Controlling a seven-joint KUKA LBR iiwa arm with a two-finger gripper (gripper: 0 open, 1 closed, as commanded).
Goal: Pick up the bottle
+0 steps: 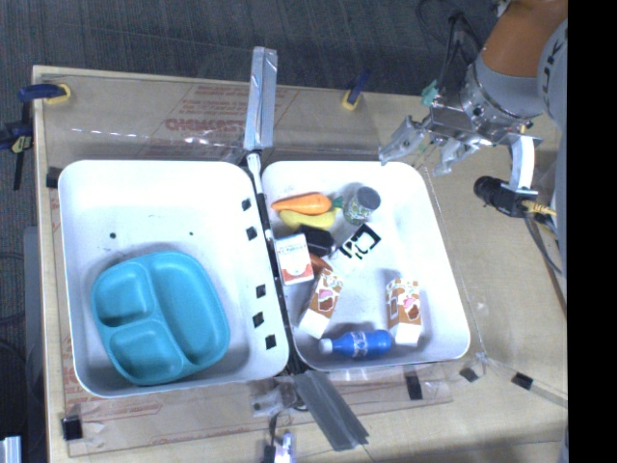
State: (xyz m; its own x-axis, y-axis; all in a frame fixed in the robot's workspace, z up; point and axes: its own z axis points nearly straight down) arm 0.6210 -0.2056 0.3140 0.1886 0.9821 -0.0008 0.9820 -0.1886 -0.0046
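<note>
Hovering beyond the right bin's [439, 220] far-right corner, my gripper [416, 149] hangs spread and released; the blue bottle [357, 343] (lying flat) hugs the near rim.

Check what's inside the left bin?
The left bin holds a blue compartment tray, lying flat toward the near side. Whatever is under the tray is covered.

Grey arm [540, 56] with orange band, silvery metal end effector [424, 148], black cables.
</note>
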